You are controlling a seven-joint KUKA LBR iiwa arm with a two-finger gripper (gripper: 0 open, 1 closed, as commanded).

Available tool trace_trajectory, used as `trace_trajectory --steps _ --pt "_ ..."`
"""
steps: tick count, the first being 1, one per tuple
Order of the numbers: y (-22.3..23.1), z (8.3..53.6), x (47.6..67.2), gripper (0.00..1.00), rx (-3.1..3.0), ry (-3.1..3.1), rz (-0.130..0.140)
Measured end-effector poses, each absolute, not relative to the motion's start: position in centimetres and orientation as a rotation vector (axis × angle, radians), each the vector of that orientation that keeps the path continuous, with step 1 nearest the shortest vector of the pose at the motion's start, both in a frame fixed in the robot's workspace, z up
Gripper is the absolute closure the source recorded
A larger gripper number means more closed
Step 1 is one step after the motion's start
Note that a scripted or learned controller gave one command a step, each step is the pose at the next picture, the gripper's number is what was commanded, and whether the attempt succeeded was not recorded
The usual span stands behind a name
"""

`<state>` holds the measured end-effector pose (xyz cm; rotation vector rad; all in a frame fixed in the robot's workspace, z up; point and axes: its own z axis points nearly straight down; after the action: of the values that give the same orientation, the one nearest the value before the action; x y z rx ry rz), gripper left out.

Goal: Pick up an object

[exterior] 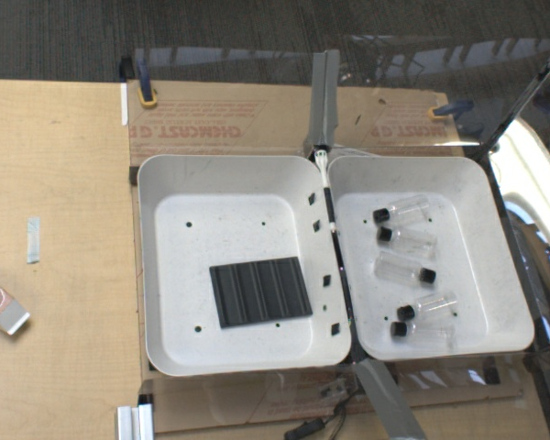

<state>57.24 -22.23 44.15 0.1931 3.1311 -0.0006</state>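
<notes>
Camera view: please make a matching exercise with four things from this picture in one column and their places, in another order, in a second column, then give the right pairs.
Things
1. black ribbed mat
2. clear vials with black caps
3. small grey strip
4. orange clamp

Places
A. in the right bin
B. on the wooden bench top, left of both bins
C. in the left bin
D. on the cardboard edge behind the left bin

Pairs: 1-C, 2-A, 3-B, 4-D

Open access above both bins: vials (pixel 408 269) right, ribbed mat (pixel 260 291) left.
</notes>
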Motion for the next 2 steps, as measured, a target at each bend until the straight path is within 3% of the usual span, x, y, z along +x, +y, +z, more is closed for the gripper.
trace_trajectory --steps 1,2 --pt "-22.2 44.1 64.6 1.0 0.077 3.137 0.001" --pt "-22.2 44.2 65.8 1.0 -0.064 3.135 -0.001"
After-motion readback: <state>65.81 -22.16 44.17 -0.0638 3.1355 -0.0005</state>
